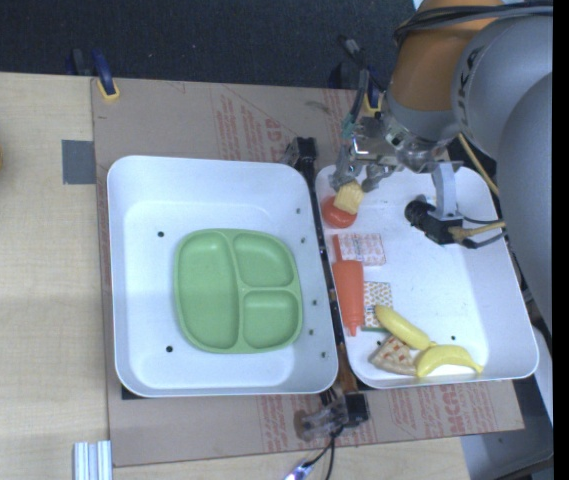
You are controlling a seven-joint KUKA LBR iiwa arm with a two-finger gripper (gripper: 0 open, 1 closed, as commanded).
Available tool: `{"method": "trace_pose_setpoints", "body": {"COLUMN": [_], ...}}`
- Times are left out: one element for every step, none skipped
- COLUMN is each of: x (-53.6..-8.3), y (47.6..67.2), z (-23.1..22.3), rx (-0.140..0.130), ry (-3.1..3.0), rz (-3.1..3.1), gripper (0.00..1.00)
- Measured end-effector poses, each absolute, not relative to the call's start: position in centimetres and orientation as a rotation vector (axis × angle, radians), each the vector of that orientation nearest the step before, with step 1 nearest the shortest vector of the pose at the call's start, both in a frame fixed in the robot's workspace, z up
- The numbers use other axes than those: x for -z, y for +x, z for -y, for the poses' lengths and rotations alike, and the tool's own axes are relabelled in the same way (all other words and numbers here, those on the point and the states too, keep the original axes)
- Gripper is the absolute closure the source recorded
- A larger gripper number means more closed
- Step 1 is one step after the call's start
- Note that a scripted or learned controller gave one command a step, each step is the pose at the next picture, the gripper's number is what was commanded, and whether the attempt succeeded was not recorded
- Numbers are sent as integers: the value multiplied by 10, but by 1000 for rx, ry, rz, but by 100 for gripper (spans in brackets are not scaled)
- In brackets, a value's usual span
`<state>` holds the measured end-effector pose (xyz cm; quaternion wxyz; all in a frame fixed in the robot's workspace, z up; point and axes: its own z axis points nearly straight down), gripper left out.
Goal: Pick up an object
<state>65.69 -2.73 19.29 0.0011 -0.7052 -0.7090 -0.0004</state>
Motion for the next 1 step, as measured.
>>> {"method": "trace_pose_setpoints", "body": {"x": [-241], "y": [591], "z": [-22], "rx": [-3], "ry": [-2213], "rz": [2225], "gripper": [100]}}
